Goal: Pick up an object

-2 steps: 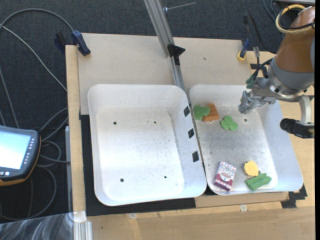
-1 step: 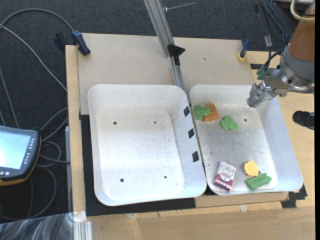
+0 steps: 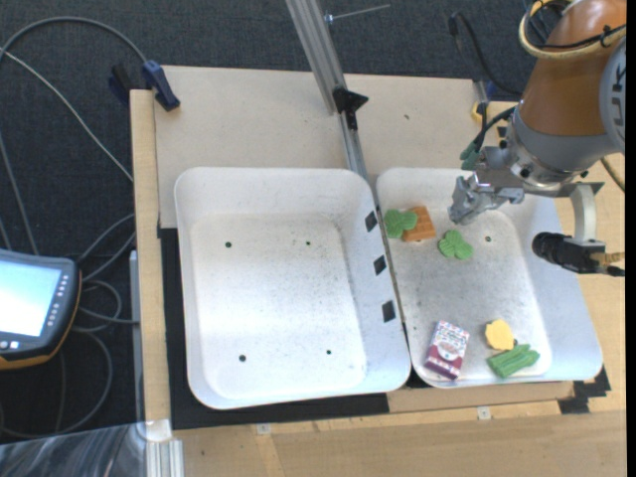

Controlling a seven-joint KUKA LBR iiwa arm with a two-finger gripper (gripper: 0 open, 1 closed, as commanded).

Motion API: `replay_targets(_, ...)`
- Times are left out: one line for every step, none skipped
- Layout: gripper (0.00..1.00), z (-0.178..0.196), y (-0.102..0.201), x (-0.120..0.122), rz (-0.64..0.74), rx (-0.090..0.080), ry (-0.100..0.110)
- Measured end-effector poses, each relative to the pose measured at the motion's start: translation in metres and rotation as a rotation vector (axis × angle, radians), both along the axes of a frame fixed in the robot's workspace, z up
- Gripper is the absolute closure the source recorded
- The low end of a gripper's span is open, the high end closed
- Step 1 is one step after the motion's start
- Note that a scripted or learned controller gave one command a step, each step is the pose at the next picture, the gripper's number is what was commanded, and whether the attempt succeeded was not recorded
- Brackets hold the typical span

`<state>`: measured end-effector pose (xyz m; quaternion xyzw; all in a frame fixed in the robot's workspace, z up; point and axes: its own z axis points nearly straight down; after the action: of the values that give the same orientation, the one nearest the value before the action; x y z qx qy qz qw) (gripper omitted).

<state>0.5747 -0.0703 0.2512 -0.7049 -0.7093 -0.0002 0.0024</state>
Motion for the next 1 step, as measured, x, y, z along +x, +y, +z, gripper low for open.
replay_targets(1.0, -0.0001, 0.0573, -0.0188, 0.001, 0.0, 0.001)
